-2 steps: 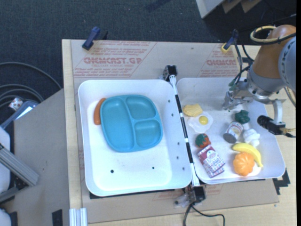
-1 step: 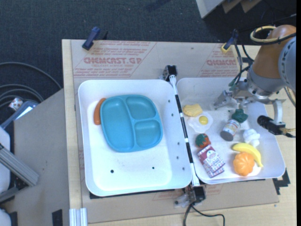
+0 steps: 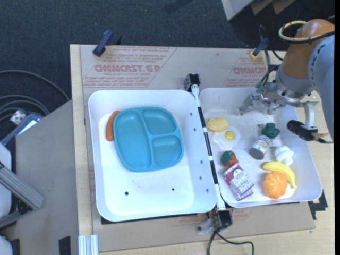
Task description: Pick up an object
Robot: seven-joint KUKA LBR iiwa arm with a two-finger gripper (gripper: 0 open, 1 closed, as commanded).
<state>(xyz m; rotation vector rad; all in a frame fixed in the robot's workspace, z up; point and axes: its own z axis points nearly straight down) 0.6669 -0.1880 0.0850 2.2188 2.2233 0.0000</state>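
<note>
My gripper [image 3: 261, 102] hangs over the far part of the right bin [image 3: 313, 180], under the grey wrist with the orange band. It is open with nothing between its fingers. Just below it in the bin lie a dark green toy [image 3: 271, 130] and a small grey can [image 3: 260, 146]. To the left of these sit a yellow bun [image 3: 218, 124] and a fried egg [image 3: 229, 136]. Nearer the front are a strawberry [image 3: 228, 158], a red carton [image 3: 238, 181], a banana [image 3: 281, 169], an orange [image 3: 274, 185] and a white toy [image 3: 284, 154].
The left bin [image 3: 106, 195] holds a blue divided plate [image 3: 147, 138] with an orange sausage-shaped toy [image 3: 110, 125] at its left edge. A black-clipped divider [image 3: 204, 142] runs where the two bins meet. Bare white floor lies in the left bin's front half.
</note>
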